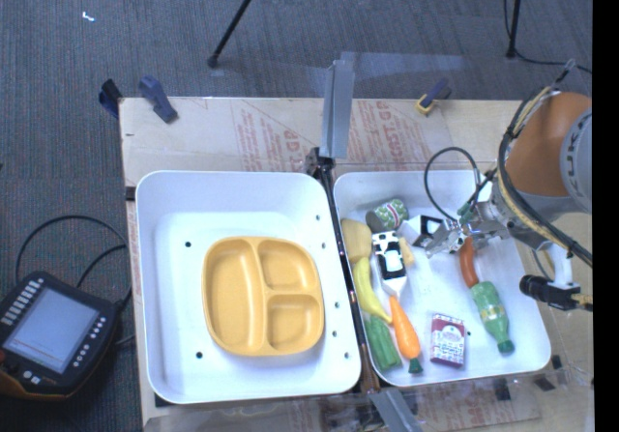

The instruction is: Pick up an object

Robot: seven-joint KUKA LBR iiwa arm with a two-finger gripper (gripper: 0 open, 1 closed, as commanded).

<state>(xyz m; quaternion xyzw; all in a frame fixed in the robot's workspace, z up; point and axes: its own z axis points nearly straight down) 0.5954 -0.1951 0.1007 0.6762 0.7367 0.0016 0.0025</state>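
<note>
Two shallow white plastic bins sit side by side on a bench, seen from above. The left bin (164, 217) holds a yellow three-compartment plastic tray (262, 295) near its centre. The right bin (527, 348) is crowded: at its 9 o'clock edge, a yellow toy banana (365, 287); toward 6 o'clock, an orange toy carrot (404, 331), a green toy vegetable (382, 343) and a small red carton (448, 339); toward 4 o'clock, a green plastic bottle (491, 313); near 11 o'clock, a small green-labelled can (389, 215). The grey arm's two-finger gripper (447, 239) hangs over the bin's upper middle, beside an orange sausage-shaped toy (468, 264). Its jaws are too small and blurred to judge, so I cannot tell their state.
</note>
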